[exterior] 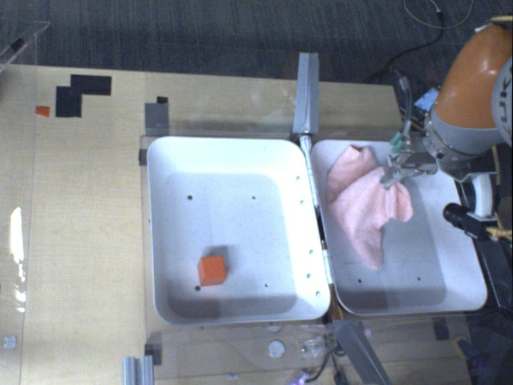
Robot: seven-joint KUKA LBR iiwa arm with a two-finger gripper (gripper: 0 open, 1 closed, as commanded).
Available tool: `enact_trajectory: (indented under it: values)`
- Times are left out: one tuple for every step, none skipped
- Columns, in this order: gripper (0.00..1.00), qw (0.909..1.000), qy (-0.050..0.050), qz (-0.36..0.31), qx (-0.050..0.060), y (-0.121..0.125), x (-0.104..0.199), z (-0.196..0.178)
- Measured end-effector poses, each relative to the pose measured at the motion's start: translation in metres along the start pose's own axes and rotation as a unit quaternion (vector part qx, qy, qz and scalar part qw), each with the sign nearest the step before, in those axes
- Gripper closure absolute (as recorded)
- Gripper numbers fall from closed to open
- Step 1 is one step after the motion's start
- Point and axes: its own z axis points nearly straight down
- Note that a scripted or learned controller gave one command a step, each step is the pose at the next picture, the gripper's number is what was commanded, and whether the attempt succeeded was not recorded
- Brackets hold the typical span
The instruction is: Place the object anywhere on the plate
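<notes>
The gripper [398, 171] is pinching the pink cloth [365, 203] at the cloth's 2 o'clock corner, fingers narrowed on the fabric. The cloth is hanging and trailing toward 7 o'clock inside the right bin [461, 299], probably because it is being gripped at one corner only. An orange block [212, 270] is sitting in the left bin [172, 167], toward 7 o'clock. No plate is identifiable here; the placement step is judged pending.

Arm [481, 79] cropped at right edge
</notes>
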Motion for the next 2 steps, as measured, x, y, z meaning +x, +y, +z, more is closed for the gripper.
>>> enact_trajectory:
  values:
    - [1.00,1.0000,0.000,-0.004,0.000,0.002,0.001,-0.001]
    - [1.00,0.9787,0.000,-0.205,-0.001,0.006,0.051,-0.012]
